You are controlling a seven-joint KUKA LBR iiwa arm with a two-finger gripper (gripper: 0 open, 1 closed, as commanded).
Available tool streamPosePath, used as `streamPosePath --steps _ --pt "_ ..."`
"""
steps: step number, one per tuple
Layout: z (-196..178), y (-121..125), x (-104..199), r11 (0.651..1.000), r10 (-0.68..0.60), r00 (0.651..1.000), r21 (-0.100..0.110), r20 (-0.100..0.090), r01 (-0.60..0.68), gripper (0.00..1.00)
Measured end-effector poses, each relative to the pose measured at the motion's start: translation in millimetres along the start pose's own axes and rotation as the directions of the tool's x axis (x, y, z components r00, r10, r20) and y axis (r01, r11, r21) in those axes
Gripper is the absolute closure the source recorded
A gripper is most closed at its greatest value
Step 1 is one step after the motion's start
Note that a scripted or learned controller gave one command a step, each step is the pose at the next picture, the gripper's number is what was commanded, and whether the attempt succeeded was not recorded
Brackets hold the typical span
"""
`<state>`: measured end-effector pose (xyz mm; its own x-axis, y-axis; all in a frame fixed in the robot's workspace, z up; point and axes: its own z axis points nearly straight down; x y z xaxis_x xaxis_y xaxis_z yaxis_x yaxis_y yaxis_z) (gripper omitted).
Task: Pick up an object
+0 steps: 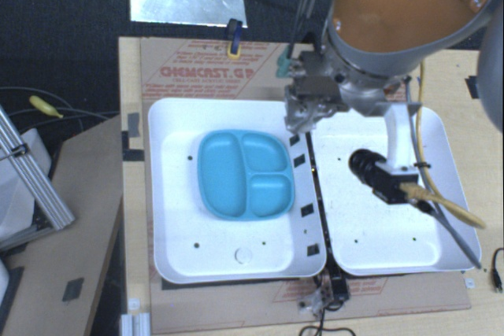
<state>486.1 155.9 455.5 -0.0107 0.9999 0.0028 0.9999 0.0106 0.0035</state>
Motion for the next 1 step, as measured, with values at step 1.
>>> streamPosePath --steps 1 --pt "-10.9 1.1 -4.2 1.000 0.004 1.000 -0.003 0.000 -0.004 1.00"
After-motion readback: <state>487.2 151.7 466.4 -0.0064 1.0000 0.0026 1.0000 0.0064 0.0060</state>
